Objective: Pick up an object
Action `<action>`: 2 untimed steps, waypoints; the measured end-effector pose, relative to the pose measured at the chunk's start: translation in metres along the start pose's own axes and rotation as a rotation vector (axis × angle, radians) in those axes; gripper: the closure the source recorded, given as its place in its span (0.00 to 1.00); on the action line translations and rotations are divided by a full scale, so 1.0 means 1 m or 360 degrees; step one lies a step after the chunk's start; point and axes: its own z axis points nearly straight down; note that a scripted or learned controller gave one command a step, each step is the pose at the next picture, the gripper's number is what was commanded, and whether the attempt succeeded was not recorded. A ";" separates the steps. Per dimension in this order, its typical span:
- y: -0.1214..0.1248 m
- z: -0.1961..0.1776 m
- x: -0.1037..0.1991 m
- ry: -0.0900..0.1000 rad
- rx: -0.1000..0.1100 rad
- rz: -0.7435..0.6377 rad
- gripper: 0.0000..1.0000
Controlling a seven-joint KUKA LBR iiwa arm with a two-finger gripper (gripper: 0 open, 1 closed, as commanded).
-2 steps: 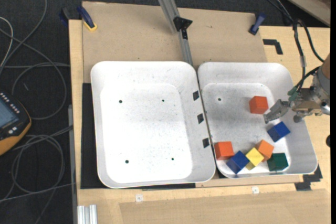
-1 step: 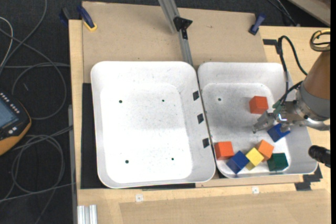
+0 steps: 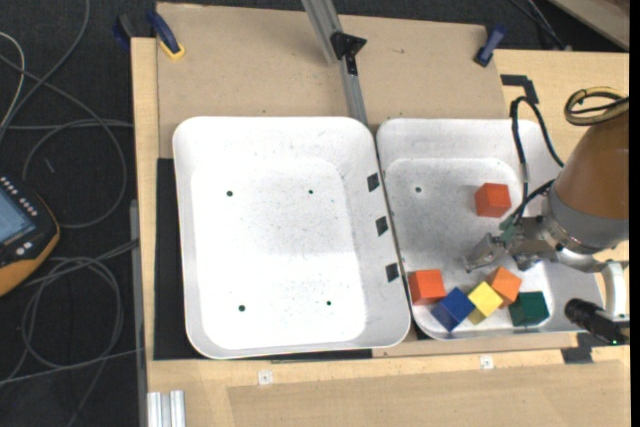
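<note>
Several small blocks lie in the right bin (image 3: 440,150). One orange block (image 3: 492,199) sits alone towards the back. Along the front edge are an orange block (image 3: 427,285), a blue block (image 3: 452,307), a yellow block (image 3: 485,298), another orange block (image 3: 506,283) and a green block (image 3: 528,308). My gripper (image 3: 494,255) reaches in from the right and hangs low over the bin floor, between the lone orange block and the front row. It is open and nothing sits between its fingers. The arm's wrist hides the bin's right side.
The left bin (image 3: 280,225) adjoins the right bin at a shared divider with black clips (image 3: 380,225). A metal pole (image 3: 320,5) slants up from the back of the bench. Cables lie on the floor to the left, and a black cable (image 3: 520,140) runs near the arm.
</note>
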 end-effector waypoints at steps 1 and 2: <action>0.002 -0.014 -0.001 -0.0005 -0.0014 -0.0001 1.00; 0.009 -0.060 0.004 -0.0009 -0.0022 -0.0004 1.00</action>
